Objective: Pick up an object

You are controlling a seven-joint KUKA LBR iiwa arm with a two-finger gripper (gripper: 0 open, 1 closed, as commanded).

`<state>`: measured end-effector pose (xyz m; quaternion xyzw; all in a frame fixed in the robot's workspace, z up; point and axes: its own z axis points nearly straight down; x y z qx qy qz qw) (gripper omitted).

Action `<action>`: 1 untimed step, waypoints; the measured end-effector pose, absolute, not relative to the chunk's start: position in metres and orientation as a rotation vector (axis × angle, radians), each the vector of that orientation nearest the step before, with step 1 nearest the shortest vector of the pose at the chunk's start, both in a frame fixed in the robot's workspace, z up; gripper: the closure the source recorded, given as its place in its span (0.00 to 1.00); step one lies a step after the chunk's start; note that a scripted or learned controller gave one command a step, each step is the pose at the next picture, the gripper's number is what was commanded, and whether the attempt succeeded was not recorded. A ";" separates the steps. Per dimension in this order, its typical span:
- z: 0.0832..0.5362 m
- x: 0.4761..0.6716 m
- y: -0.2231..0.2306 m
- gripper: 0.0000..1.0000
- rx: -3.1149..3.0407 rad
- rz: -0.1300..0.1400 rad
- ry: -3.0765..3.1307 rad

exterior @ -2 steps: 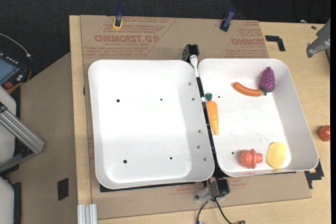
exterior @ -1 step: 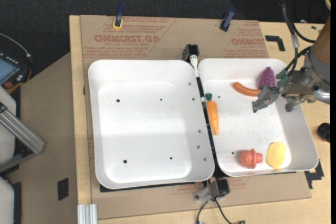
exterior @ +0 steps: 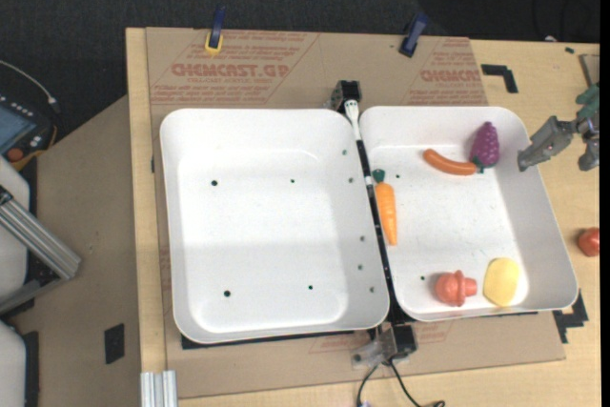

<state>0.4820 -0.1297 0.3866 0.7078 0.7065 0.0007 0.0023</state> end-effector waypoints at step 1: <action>0.479 0.480 -0.096 0.00 2.214 0.007 2.219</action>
